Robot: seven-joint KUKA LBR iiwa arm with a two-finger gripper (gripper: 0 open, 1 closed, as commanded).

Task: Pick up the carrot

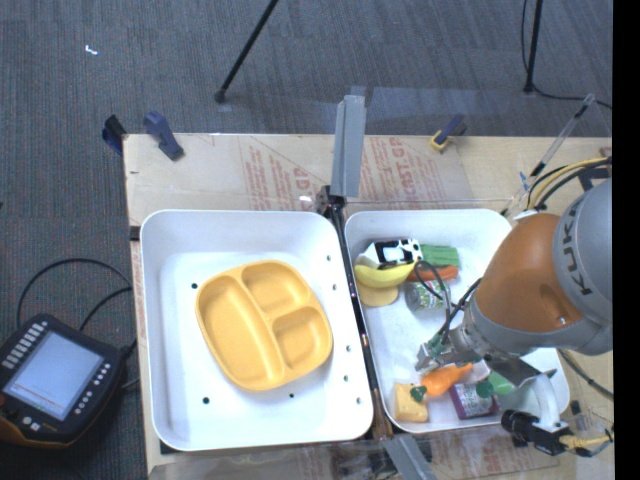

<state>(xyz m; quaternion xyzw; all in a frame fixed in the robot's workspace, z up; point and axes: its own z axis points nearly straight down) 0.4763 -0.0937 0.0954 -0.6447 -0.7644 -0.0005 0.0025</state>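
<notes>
A: Where does the carrot [447, 376] lie?

B: It lies in the right bin [500, 220], low in that bin near its front edge. It is a small orange piece with a green end pointing left, set slightly aslant.

A: And the gripper [440, 353]?

B: It hangs over the same bin, just above the carrot in the picture, at the end of the grey arm [600, 258] with its orange band [525, 273]. The arm comes in from the right and covers much of that side of the bin.

A: Is the gripper clenched on the carrot?

B: One cannot tell. The tip is small and dark against the clutter, and the view does not show whether it is released or grasping. The carrot appears just beside or touching the tip, but nothing shows it between fingers.

A: What else sits near the carrot?

B: A yellow cheese wedge [410, 404] lies just left of it, by the front corner. A small dark red packet [468, 399] lies to its right, partly under the arm. Farther back are a banana [384, 274], a black and white toy [392, 252] behind it, and a green and orange item [437, 259] beside those.

A: And the left bin [170, 268]?

B: It holds a yellow divided plate [264, 323], lying flat near the middle, well apart from the carrot.
</notes>
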